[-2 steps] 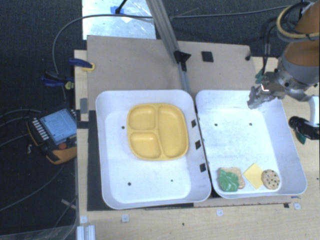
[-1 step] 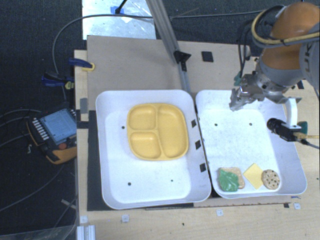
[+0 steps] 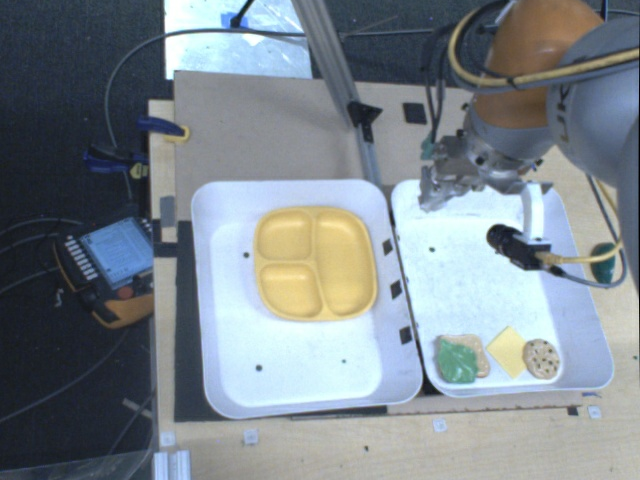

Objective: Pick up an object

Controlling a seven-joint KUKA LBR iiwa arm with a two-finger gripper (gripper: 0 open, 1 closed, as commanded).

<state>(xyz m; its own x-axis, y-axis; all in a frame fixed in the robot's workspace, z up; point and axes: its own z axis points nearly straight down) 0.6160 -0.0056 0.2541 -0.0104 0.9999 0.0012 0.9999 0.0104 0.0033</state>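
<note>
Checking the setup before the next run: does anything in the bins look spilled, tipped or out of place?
Nothing stands out. The yellow divided plate lies flat in the left bin. The green-topped toast, cheese slice and cookie sit together at the right bin's near edge.

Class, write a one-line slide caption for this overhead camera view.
Gripper hovers over right bin; sandwich, cheese slice, cookie below; yellow tray in left bin.

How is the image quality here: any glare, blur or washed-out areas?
Camera view: the white bins are bright and nearly washed out, the metal sheet at the top left glares, the end effector looks soft, and the yellow tray and cookie stay readable.
</note>
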